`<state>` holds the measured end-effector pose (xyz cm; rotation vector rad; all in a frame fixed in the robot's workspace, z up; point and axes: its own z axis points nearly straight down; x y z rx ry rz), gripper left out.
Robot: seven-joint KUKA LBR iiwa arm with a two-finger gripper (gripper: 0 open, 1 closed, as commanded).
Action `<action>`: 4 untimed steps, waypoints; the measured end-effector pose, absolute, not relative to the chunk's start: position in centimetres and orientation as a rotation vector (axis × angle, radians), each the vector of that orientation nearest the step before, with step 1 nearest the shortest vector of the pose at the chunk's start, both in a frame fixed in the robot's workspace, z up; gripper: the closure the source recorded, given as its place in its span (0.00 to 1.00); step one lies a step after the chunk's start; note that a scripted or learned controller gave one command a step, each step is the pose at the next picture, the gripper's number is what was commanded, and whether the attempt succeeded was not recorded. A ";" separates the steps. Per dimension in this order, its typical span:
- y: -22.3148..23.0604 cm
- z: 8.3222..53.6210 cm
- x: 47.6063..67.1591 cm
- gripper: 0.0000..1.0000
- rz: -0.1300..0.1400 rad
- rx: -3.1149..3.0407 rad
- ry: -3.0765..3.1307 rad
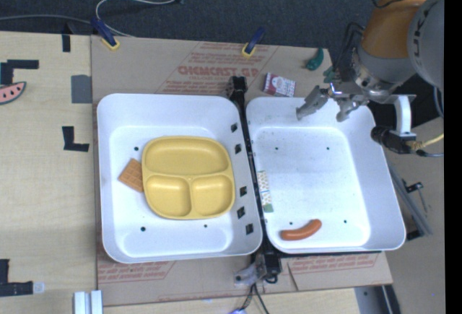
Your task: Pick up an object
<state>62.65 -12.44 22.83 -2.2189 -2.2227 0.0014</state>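
We see the grey arm's two-finger gripper (326,105) poised over the far edge of the right-hand shallow white plastic bin (375,182), toward that bin's far right corner. Its two metal fingers (310,104) are spread apart, and nothing sits between them.

In that same bin we find a small orange-brown toy sausage (300,230), curved and lying flat close to the near edge, roughly midway along it and well apart from the gripper.

The left-hand shallow white plastic bin (115,161) holds a yellow plastic plate with three compartments (189,177), resting near the bin's middle. A tan, cracker-like square piece (131,175) lies just beside the plate's left rim, partly tucked under it.

Both bins rest side by side on a brown cardboard sheet (180,67) with red printing. On the cardboard, just beyond the far edge of the right bin near its far left corner, we notice a small red and white packet (278,84).
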 end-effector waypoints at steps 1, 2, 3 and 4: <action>-14.2 10.0 56.6 0.00 0.004 -2.218 -2.219; -14.1 11.0 56.7 1.00 0.001 -2.218 -2.221; -14.1 11.0 56.7 0.00 0.001 -2.219 -2.221; -14.1 12.0 56.7 1.00 0.001 -2.216 -2.221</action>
